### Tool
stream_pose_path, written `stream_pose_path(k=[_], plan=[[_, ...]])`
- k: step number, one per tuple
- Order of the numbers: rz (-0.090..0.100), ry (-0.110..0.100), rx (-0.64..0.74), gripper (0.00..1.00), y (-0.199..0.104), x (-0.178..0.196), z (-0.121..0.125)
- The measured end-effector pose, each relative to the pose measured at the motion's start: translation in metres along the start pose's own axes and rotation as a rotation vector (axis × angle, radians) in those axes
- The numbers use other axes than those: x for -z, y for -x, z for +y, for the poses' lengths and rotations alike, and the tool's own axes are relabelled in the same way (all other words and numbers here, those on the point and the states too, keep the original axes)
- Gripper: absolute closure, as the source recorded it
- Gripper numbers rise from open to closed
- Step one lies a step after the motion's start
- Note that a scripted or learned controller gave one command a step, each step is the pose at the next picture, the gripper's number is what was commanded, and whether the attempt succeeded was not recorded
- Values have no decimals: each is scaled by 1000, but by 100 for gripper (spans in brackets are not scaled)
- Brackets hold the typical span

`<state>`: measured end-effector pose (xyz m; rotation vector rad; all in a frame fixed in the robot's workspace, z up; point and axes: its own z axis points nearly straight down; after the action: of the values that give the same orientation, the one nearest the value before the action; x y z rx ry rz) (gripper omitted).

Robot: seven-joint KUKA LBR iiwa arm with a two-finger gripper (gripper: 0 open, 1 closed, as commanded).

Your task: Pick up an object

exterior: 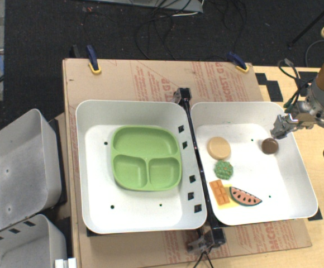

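Gripper (278, 128) just up-right of brown ball (270, 146) in right bin (296, 205), not touching; can't tell its state; ball looks small, light, hard, likely to roll; pinch across its middle.

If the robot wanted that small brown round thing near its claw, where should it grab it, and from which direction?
Probably straight down from above, with the fingers closing across the middle. The brown round piece lies low on the right bin's floor, so only its sides offer a hold. Being round, any finger angle should do. It sits apart from the other toys, and the gripper is already beside it.
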<state>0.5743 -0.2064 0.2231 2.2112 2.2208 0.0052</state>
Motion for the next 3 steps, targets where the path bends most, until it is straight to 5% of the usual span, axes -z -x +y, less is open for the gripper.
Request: stream_pose_path(k=[1,3], plan=[[0,-1,0,100,0,41,2],[5,-9,3,100,-95,39,-6]])
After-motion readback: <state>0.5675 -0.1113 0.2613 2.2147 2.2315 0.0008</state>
